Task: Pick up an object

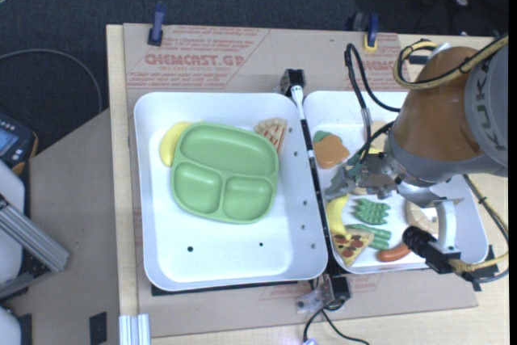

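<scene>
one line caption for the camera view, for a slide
Gripper low over toy food in the right bin; green divided plate in the left bin.

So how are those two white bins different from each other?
The left bin holds a big green divided plate, with a yellow piece and a wedge tucked at its edges. The right bin holds many small toy foods, and the arm reaches over it. Both are shallow, white and rounded.

arm (452, 105): reaches in from right, orange band up | tool (349, 176): low, pointing left
</scene>
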`<action>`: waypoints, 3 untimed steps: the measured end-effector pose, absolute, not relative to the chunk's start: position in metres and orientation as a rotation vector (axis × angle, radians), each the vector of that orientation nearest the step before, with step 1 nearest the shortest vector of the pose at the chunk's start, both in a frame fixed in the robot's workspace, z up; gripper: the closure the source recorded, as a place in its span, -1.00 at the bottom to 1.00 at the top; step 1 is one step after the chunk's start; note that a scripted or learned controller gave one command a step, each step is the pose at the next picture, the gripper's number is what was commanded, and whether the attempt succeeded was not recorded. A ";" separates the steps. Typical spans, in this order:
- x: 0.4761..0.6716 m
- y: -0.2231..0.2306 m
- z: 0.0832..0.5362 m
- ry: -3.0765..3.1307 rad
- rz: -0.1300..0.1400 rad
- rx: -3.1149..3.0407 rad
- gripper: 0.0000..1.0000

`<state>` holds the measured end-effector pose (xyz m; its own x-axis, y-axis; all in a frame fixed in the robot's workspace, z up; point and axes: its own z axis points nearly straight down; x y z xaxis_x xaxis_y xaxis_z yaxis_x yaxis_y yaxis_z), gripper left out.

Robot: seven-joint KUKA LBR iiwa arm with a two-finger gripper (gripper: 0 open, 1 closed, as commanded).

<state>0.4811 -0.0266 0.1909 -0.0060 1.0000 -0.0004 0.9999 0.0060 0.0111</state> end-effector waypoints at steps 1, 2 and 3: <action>0.480 -0.029 0.195 2.220 0.002 2.219 1.00; 0.479 0.047 0.214 2.231 0.006 2.212 1.00; 0.481 0.085 0.326 2.225 0.019 2.208 1.00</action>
